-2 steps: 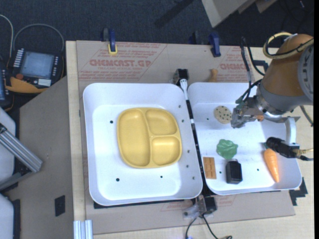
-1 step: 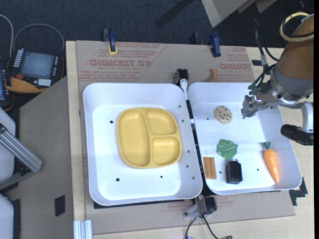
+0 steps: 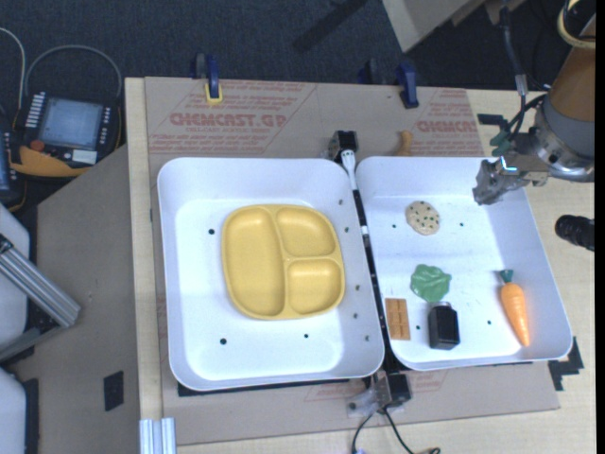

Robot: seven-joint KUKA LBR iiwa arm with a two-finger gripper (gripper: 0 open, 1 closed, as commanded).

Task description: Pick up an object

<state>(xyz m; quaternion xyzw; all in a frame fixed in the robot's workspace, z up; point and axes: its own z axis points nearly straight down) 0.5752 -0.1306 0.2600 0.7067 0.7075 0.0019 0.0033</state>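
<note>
The claw (image 3: 489,185) hangs over the right bin's (image 3: 473,348) far right corner; I cannot tell its state. In that bin lie a cookie (image 3: 423,218), green lettuce piece (image 3: 430,283), carrot (image 3: 514,312), black block (image 3: 443,327) and cracker (image 3: 398,318). The left bin (image 3: 189,253) holds a yellow divided plate (image 3: 282,260).

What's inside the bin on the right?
The right bin holds a cookie, green leafy piece, carrot, black block and brown wafer. Nothing shows of what's underneath them.
</note>
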